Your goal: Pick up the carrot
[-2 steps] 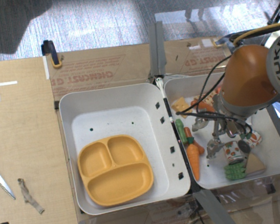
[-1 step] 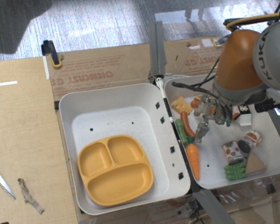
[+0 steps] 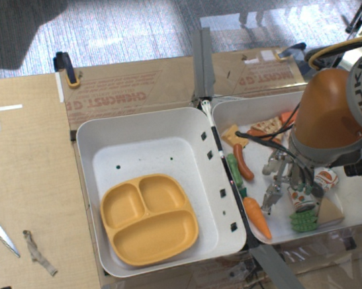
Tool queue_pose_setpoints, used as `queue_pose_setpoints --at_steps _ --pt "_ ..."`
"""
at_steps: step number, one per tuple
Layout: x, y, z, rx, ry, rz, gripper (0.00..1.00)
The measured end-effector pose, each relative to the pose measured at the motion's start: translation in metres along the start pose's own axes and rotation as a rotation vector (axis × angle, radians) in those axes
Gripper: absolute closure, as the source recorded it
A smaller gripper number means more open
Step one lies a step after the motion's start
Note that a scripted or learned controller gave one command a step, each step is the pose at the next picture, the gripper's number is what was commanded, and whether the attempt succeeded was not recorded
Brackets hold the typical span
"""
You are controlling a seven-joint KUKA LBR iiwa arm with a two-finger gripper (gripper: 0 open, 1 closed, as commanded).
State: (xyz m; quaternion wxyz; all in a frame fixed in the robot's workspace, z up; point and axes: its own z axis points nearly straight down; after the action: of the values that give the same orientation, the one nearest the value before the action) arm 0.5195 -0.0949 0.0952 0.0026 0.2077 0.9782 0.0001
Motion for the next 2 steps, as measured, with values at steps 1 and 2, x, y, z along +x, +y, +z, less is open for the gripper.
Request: queue_pose_setpoints --at_steps 1,2 --pt "0.007 -0.004 0.002 -0.001 -0.001 -0.497 0.00" --pt "-0.010 -0.007 0.002 -0.002 -0.001 -0.929 0.00"
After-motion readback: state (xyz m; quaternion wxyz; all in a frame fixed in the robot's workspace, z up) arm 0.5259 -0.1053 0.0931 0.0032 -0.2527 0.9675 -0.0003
